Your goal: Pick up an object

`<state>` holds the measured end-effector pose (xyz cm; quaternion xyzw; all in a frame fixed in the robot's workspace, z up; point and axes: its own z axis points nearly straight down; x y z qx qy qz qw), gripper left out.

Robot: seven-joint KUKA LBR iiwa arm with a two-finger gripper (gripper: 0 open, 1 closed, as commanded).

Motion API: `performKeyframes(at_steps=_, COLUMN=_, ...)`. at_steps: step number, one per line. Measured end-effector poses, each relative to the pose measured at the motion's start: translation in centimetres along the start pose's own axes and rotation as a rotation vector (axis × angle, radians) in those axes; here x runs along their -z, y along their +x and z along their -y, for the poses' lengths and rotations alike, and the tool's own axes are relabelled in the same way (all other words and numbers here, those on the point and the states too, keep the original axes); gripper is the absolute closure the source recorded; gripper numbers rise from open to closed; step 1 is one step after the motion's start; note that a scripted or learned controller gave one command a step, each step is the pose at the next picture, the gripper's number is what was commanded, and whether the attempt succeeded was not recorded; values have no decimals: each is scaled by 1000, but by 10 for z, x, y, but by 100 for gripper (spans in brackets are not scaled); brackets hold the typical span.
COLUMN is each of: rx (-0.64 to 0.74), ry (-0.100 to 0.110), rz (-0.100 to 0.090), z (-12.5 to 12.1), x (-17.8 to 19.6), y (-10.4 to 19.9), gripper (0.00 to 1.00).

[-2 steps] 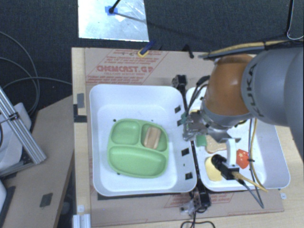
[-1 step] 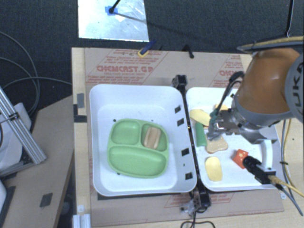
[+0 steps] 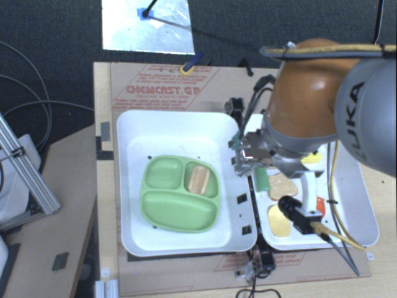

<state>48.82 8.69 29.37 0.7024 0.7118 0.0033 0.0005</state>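
The grey-and-orange arm's gripper (image 3: pixel 282 188) hangs over the right white bin (image 3: pixel 366 222), apparently just above a flat tan piece (image 3: pixel 282 185) and a yellow piece (image 3: pixel 278 222) beside it; its jaw state cannot be told, hidden beneath the wrist.

the bench (image 3: pixel 105 166) fills the middle of the frame, topped by a printed cardboard sheet (image 3: pixel 164 89). on it sit two white bins: the left bin (image 3: pixel 180 124) at centre, the right bin (image 3: pixel 363 219) at lower right.
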Motion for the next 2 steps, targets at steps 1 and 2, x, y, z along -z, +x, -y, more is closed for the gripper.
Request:
performKeyframes(at_steps=1, rx=-15, ry=10, rz=6, z=-46, x=-109, y=-38, gripper=100)
performKeyframes(at_steps=2, rx=-11, ry=3, rz=3, z=-46, x=-92, y=-35, gripper=100)
